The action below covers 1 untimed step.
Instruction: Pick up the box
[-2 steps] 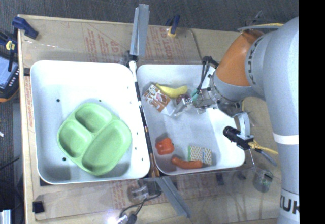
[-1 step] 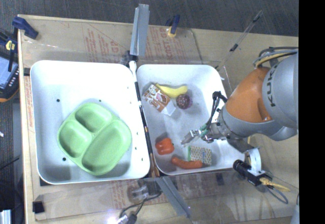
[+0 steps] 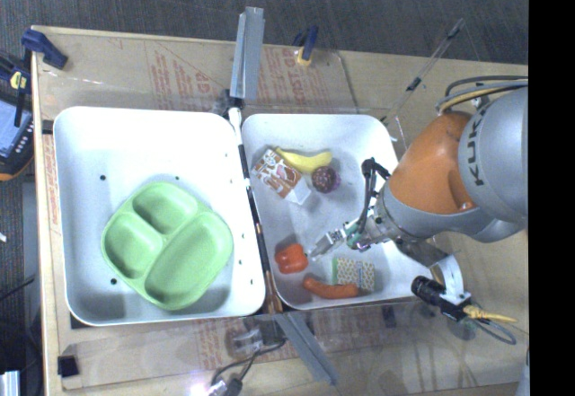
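The box (image 3: 278, 173) is a small brown and white carton lying in the upper left part of the right bin (image 3: 382, 136). It touches a yellow banana (image 3: 306, 159). My gripper (image 3: 323, 246) hangs low over the bin's lower middle, well below the box and just right of a red pepper (image 3: 290, 258). Nothing shows in the gripper. The grey and orange arm (image 3: 440, 183) reaches in from the right over the bin's right wall.
A dark round fruit (image 3: 324, 178) lies right of the box. An orange carrot-like piece (image 3: 331, 288) and a green-and-white patterned item (image 3: 354, 273) lie along the right bin's front. The left bin (image 3: 81, 143) holds a green divided plate (image 3: 168, 244).
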### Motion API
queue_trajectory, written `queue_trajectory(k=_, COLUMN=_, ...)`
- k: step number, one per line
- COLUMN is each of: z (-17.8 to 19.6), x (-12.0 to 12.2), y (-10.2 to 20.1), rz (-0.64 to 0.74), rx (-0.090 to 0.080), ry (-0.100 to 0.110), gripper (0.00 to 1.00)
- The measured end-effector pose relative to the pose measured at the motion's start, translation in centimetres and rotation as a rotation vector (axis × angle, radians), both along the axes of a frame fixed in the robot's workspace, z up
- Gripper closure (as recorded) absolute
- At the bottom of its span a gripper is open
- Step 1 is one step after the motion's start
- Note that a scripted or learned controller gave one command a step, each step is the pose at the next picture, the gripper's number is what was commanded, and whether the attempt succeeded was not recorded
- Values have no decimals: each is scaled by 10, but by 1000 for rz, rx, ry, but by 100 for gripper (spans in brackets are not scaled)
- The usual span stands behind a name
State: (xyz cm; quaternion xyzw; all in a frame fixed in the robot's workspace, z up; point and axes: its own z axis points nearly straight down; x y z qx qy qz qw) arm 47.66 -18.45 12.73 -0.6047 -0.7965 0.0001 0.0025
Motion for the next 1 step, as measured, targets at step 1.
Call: queue_trajectory(k=1, z=54, x=0, y=-27, rz=-281, rx=-3, ry=-3, gripper=0)
